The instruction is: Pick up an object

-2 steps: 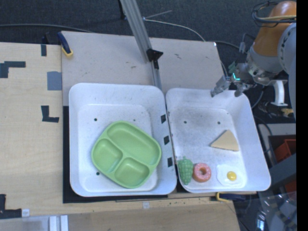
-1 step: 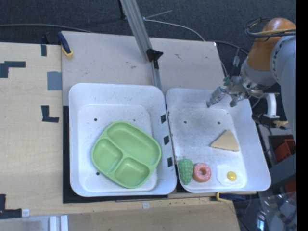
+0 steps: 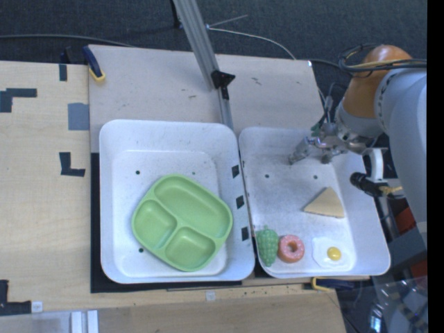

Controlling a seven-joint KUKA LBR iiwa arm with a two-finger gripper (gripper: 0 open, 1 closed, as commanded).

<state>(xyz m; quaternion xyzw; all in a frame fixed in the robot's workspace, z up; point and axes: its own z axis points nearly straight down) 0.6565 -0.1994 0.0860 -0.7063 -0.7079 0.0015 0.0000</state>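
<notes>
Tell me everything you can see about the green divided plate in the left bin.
The green divided plate is pale lime green and looks like smooth plastic, with rounded corners and a raised rim. Ridges split it into three compartments: one large and two smaller ones. It lies flat, right side up, turned at a slant to the bin walls, on the floor of the left white bin, toward its near right part. Nothing lies in it, and nothing else touches it.

Tan wedge-shaped cheese slice (image 3: 325, 205) lies flat mid right bin. Along near edge, L to R: green bumpy veg (image 3: 267, 245), pink-iced donut (image 3: 291, 248), white fried egg w/ yellow yolk (image 3: 332, 254).
</notes>
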